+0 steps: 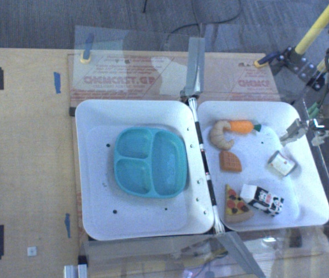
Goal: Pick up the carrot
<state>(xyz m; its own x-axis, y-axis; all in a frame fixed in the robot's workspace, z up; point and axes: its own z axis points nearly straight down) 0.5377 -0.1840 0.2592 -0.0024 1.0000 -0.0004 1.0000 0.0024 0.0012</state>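
The carrot (240,126) is found near the far edge of the right bin (321,201), laid with its long axis across the bin, green tip toward the arm's side and blunt orange end touching the croissant (220,134). The gripper (299,130) is seen at the bin's right side, well apart from the carrot; whether it is spread or closed cannot be told, and nothing is seen held in it. From the gripper the carrot lies leftward at nearly the same depth, so a sideways reach along the carrot's own axis is judged necessary.
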